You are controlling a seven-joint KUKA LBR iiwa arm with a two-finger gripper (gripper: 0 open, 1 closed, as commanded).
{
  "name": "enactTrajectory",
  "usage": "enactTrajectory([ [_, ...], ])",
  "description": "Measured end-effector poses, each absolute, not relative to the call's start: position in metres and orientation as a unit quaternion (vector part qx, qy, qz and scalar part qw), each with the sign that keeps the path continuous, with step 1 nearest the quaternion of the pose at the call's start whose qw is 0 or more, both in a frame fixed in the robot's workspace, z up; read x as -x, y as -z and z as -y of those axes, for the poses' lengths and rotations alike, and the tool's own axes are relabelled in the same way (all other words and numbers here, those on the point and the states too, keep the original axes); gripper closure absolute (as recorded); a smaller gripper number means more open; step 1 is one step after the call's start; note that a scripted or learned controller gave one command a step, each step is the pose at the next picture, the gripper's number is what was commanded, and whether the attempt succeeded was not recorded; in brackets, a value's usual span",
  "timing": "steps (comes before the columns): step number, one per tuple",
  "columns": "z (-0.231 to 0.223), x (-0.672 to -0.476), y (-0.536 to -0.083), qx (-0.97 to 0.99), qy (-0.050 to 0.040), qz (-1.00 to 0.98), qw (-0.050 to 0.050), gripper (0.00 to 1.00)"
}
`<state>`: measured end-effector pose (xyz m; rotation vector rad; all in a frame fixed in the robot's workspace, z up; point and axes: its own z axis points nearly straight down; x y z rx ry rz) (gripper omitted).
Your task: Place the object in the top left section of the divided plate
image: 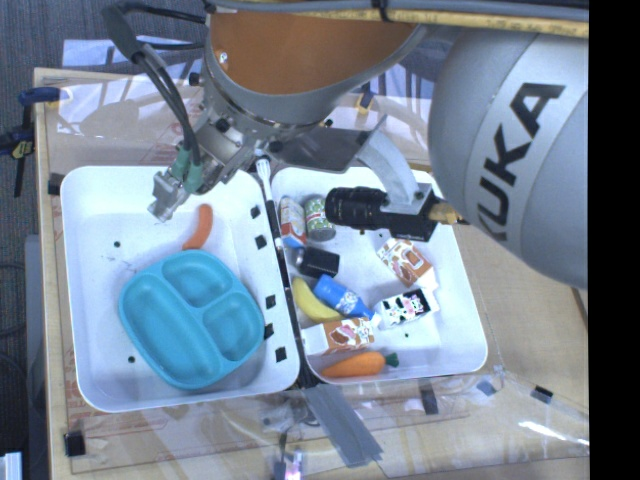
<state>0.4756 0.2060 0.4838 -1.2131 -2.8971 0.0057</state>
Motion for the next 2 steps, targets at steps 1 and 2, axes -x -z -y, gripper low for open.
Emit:
enactTrajectory([
  [1,-0.206,-0.476,-0.484,0.386,-0.0019,0.922,0.000,0.00],
  [2,-0.208,-0.475,-0.494,0.382,-0.0025,0.924,0.001,1.00],
])
